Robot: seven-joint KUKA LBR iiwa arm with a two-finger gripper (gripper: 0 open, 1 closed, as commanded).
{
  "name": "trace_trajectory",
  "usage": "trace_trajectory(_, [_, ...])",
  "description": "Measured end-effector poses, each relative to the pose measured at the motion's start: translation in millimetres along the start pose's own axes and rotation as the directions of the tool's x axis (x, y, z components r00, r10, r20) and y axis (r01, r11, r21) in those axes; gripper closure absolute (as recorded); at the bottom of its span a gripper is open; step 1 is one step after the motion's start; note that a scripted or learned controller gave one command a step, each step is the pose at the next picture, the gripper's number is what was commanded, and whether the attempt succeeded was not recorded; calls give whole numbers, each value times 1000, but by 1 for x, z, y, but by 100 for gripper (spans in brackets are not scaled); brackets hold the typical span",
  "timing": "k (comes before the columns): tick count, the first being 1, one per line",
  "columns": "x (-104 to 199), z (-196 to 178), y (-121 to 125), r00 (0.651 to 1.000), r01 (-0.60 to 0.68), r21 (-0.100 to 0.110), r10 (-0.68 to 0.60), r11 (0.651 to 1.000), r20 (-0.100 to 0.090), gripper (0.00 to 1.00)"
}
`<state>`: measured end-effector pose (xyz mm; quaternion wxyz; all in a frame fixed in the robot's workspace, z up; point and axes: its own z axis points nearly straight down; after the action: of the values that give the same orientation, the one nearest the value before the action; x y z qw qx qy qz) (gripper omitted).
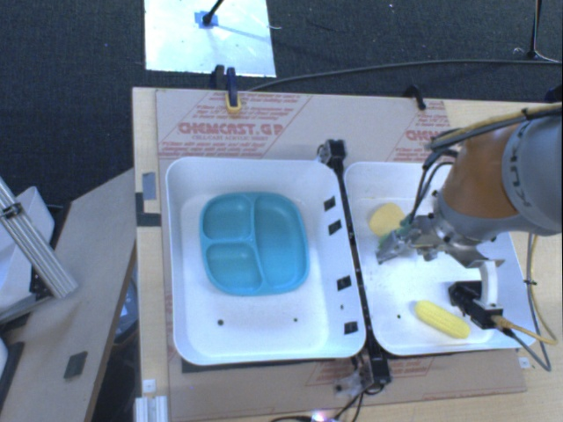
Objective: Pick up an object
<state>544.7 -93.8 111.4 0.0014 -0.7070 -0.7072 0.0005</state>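
In the right bin [396, 337] a pale yellow rounded object [383, 218] lies near the left wall, and a yellow corn cob [442, 319] lies near the front. My gripper [390, 249] hangs over the right bin, just below the pale yellow object and above the corn cob. Nothing shows between its fingers. The left bin [189, 323] holds a blue divided plate [255, 242].
A black-clipped divider [345, 236] runs between the two bins. The grey and orange arm [493, 183] covers the upper right of the right bin. A cable [369, 69] crosses the board behind the bins.
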Motion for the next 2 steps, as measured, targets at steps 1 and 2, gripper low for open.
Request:
trace_trajectory(1, [-1,-14,1,1000,-1,-4,1,1000,2,100])
trace_trajectory(2, [2,-76,-3,1000,4,-10,-4,1000,2,100])
